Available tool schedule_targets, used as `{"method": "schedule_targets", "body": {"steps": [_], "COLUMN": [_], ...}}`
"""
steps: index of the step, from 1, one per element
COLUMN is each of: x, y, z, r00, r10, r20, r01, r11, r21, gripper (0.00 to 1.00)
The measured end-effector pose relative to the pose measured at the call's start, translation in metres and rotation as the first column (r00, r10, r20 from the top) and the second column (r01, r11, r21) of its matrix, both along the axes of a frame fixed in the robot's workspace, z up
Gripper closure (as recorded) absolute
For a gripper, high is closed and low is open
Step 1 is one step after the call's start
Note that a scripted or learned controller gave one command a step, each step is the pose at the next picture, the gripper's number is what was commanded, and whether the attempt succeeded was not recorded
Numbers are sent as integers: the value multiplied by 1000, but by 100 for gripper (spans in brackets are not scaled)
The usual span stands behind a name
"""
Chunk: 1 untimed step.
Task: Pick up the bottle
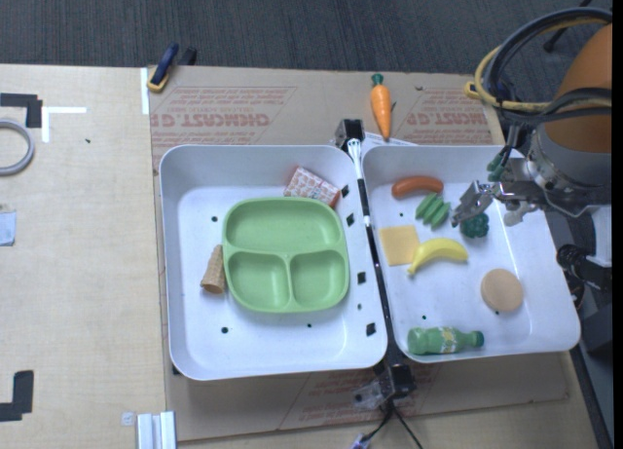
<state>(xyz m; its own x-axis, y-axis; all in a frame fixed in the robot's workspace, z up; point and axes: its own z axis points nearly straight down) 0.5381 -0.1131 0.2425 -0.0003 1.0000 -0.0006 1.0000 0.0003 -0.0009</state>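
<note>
Fingers point(474, 205) (spread unclear) beside broccoli point(475, 227), egg point(501, 291) between them and green bottle point(444, 340).

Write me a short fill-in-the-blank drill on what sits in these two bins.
1. The green bottle lies on its side in the ____ bin.
2. The green divided plate has ____ compartments.
3. The yellow fruit beside the cheese slice is a ____.
4. The gripper hovers by the broccoli, ____ from the bottle.

Missing words: right; three; banana; apart
</note>
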Motion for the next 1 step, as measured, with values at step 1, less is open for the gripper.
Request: {"method": "schedule_targets", "body": {"steps": [1], "x": [0], "y": [0], "z": [9], "r00": [1000], "r10": [-1], "r20": [0], "r01": [1], "r11": [1000], "r21": [-1], "gripper": [100]}}
